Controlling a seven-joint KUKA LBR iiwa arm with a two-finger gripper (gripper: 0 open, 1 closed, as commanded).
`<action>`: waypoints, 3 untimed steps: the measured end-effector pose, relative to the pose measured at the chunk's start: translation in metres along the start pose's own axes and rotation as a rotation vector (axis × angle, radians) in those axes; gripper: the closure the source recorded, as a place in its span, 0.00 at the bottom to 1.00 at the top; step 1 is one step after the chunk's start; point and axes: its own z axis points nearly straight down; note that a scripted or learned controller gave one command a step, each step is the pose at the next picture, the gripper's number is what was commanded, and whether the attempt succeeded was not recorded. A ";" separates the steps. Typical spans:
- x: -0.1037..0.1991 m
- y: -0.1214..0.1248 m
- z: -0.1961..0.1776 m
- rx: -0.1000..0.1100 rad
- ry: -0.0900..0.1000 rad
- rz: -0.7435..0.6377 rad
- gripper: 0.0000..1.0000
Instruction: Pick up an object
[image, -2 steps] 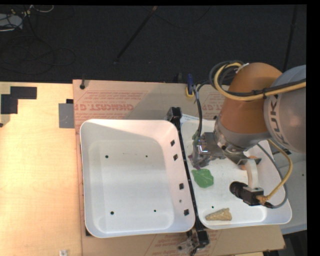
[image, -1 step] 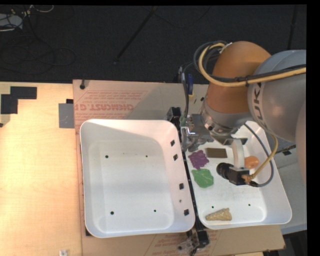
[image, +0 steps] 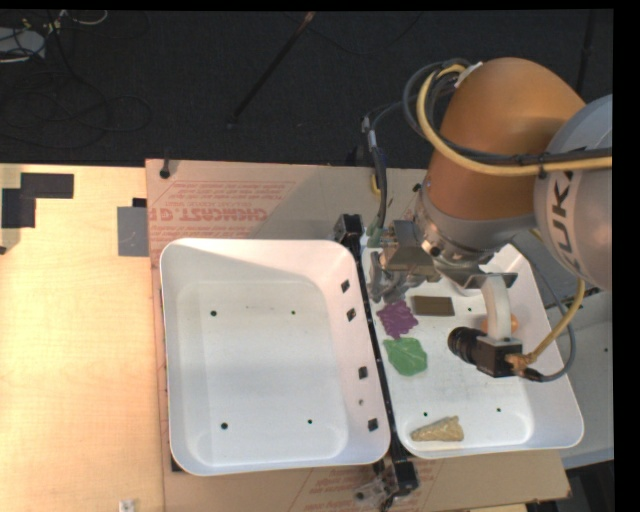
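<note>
Purple object (image: 397, 318) — long axis unclear — sits below the gripper (image: 385, 268), whose grip I cannot tell.

Pale wood worktop (image: 70, 350) on the left, lit warm. Brown cardboard sheet (image: 230, 205) with reversed red print lies under the bins. Black patches (image: 35, 195) and a grey square (image: 131, 229) mark the wood. Dark floor (image: 200, 80) behind, with loose cables (image: 30, 40) and possibly a thin rod (image: 270, 65).
</note>
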 end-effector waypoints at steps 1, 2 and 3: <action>0.022 0.019 -0.075 -0.004 0.000 -0.001 1.00; -0.026 -0.025 0.004 0.013 -0.003 0.006 1.00; -0.140 -0.044 -0.005 0.004 -0.004 0.013 1.00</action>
